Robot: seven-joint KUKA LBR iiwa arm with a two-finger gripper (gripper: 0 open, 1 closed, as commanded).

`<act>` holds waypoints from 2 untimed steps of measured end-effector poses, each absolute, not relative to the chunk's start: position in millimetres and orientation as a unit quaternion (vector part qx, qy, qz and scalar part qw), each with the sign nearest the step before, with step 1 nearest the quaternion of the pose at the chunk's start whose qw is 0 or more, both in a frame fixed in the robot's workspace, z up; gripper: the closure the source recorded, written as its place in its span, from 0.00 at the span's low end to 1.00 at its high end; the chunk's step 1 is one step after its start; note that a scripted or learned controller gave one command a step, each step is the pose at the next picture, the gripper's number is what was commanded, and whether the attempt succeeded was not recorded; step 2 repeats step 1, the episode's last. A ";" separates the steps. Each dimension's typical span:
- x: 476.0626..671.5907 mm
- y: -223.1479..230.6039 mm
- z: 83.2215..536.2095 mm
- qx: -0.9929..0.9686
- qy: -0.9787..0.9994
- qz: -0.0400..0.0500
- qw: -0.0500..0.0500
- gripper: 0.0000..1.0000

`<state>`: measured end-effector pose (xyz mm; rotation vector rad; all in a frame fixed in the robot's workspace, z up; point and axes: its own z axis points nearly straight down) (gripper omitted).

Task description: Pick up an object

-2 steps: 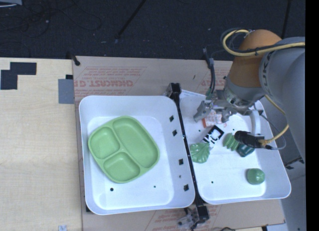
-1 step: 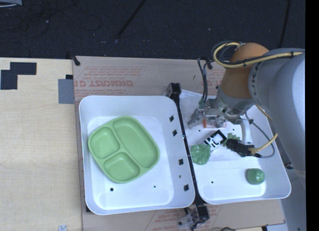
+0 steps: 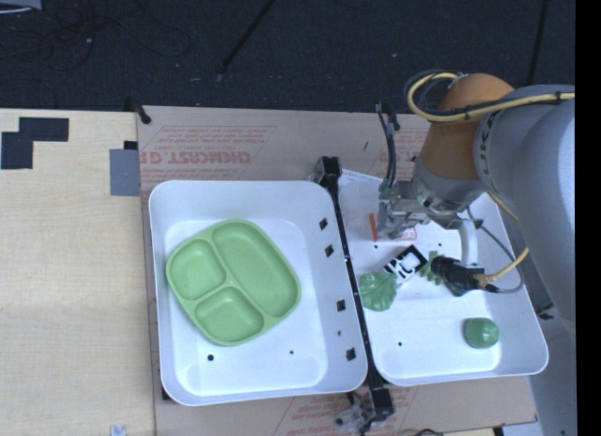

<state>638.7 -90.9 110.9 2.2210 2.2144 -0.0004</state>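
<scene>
Overhead slanted view of a pale wooden table [image 3: 66, 265] carrying a sheet of printed cardboard [image 3: 235, 147], on which two shallow white bins stand side by side, their inner walls touching.

The left bin [image 3: 188, 194] holds a single item: a light green plate [image 3: 233, 281] with three compartments. It lies flat and turned at an angle, towards the bin's left half.

The right bin [image 3: 423, 354] holds the small loose items. A green leafy piece [image 3: 377, 290] lies close to the dividing wall, near the bin's middle. A small black-and-white piece [image 3: 406, 263] lies just beside it, up and to the right. A thin orange-red stick [image 3: 373, 228] lies further towards the back of the bin, near the dividing wall. A rounded green lump [image 3: 481, 333] rests alone near the front right corner, well apart from the others.

The grey arm [image 3: 531, 171] reaches in from the right, with its orange band [image 3: 460, 133] above the wrist. The gripper [image 3: 399, 221] points down over the back part of the right bin. It is just right of the orange-red stick and above the black-and-white piece. No item can be seen in its grasp, and whether the grasp is wide or narrow cannot be told from this angle.
</scene>
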 end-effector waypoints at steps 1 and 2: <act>638.3 -95.9 154.3 0.709 0.705 0.000 0.001 1.00; 638.3 -95.9 154.3 0.709 0.705 0.000 0.001 1.00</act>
